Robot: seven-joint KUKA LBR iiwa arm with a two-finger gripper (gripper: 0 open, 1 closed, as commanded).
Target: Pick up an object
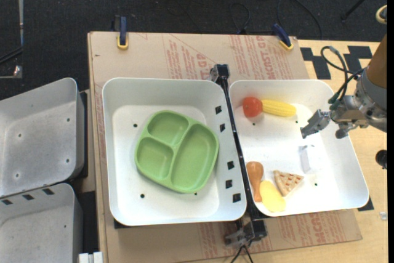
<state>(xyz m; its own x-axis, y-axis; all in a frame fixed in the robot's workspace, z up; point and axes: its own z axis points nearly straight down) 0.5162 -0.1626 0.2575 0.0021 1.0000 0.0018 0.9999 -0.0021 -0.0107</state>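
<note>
Five items in right bin [345, 194]; gripper [315, 122] over bin, finger state unclear, so best to drop straight onto corn [278, 109], clear of tomato [251, 106].

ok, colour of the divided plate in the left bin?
Light green, all three sections; the plate shows clearly in the camera view.
</note>
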